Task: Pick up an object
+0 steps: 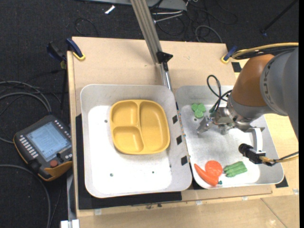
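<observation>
The grey arm with its orange band reached in over the right shallow white bin point(266, 127), its end effector point(212, 123) low above the bin floor; whether it was open or closed could not be told. A small green leafy toy point(198, 109) lay just beside it. Near the front rim lay an orange-red carrot-shaped toy point(209, 171) and a green ridged toy point(235, 169). A yellow three-compartment plastic plate point(140, 127) sat in the left shallow white bin point(95, 127).

bench point(118, 61): tan board | left white bin point(95, 141) well left of gripper point(214, 125) | right white bin point(266, 175) beneath gripper
</observation>
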You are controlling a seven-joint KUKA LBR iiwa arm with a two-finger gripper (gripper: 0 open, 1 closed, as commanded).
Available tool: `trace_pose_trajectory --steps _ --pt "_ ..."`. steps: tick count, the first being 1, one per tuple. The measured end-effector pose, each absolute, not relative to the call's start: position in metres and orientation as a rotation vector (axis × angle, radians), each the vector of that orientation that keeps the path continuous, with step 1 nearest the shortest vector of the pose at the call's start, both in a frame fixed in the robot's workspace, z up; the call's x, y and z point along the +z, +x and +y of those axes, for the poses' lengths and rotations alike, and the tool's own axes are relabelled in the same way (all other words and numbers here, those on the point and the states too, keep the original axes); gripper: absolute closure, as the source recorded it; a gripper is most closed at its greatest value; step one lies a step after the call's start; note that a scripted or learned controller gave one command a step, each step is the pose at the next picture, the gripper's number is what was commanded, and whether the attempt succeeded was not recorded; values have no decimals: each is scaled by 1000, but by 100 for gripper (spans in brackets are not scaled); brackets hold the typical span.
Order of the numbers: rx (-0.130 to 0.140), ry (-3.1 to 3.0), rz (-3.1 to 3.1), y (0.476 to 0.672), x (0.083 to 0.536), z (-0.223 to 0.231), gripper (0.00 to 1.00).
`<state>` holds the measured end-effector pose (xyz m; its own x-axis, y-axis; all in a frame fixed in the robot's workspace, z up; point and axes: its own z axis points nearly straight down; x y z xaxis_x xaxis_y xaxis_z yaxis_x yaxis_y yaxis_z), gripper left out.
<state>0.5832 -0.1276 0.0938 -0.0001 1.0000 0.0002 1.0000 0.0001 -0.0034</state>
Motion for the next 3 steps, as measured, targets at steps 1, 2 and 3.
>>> trace_pose_trajectory --steps 1,2,3 --pt "-1 -2222 -2222 584 107 -128 100" --pt "-4 -2221 -2226 583 153 -120 100" --pt "-6 -2221 -2230 591 204 -111 100"
